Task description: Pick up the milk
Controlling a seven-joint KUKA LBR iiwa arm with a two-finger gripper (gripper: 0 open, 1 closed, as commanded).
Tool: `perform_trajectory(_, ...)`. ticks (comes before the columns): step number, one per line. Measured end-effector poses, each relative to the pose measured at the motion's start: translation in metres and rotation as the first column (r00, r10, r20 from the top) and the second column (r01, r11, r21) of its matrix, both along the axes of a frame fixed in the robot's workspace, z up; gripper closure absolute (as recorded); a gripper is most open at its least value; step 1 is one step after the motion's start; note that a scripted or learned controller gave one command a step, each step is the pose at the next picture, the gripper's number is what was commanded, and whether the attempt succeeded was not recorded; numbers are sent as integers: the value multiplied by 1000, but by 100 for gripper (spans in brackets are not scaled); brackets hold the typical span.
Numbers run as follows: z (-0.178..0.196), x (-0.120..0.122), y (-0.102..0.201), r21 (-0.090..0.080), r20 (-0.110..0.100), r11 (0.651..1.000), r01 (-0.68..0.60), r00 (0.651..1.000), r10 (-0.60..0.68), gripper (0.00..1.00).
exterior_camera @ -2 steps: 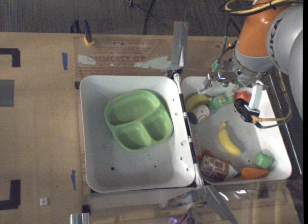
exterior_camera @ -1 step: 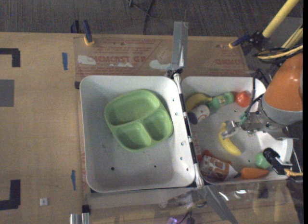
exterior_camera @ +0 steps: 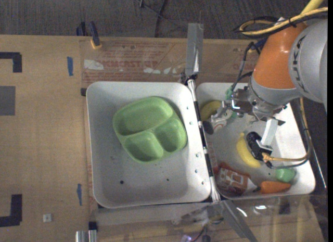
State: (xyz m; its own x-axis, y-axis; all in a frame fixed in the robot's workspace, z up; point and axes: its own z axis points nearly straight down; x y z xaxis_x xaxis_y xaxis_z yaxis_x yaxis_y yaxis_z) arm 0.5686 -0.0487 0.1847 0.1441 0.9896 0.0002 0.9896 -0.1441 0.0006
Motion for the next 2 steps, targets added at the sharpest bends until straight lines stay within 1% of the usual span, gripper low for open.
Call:
perform_trajectory(1,-31,-84,-68,0,-2,1000,-15,1000,15,0)
perform_trajectory(2,-18,-19,-91,-1,-1,973,230,973,-230,0)
